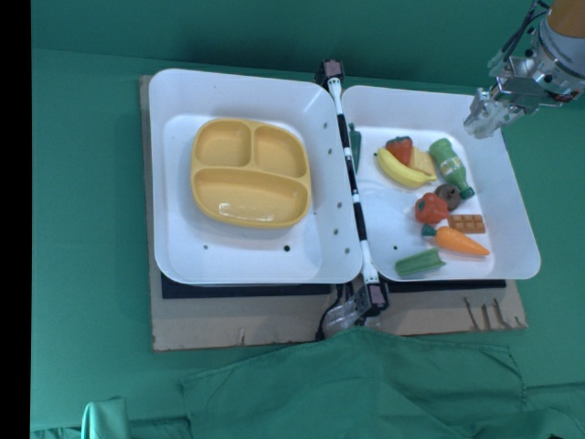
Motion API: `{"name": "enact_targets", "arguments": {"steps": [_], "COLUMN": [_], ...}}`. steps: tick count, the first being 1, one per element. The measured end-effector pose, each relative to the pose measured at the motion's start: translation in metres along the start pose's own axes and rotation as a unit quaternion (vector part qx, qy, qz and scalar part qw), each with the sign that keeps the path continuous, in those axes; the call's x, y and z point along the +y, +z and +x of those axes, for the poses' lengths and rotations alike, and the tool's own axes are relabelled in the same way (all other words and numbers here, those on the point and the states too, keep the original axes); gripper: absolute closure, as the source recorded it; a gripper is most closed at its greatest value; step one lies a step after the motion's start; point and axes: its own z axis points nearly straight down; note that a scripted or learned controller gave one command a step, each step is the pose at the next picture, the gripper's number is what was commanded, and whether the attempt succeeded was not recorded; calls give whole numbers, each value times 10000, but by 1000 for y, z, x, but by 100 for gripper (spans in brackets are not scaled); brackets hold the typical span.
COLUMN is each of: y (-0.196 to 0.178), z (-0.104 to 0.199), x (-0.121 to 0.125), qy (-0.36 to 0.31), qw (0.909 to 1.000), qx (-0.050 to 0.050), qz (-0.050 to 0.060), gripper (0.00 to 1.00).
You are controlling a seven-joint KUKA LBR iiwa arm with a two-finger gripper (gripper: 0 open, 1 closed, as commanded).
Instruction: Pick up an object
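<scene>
Where the gripper [482, 122] hangs over the right bin's [512, 190] far edge, we cannot tell its state. In that bin we see a carrot [460, 240], its long axis left-right, tip pointing right, beside a banana [402, 169].

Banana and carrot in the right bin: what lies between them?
In the camera view, the tomato and the brown doughnut lie between the banana and the carrot.
</scene>
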Motion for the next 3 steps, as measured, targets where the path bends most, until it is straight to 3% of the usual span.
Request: {"name": "enact_targets", "arguments": {"steps": [1, 2, 3], "y": [-3, 66, 61], "z": [-17, -34, -33], "x": [-58, -34, -34], "qy": [7, -1, -8], "qw": [10000, 10000, 10000], "qx": [3, 1, -4], "qz": [22, 48, 12], "gripper": [100, 100, 0]}}
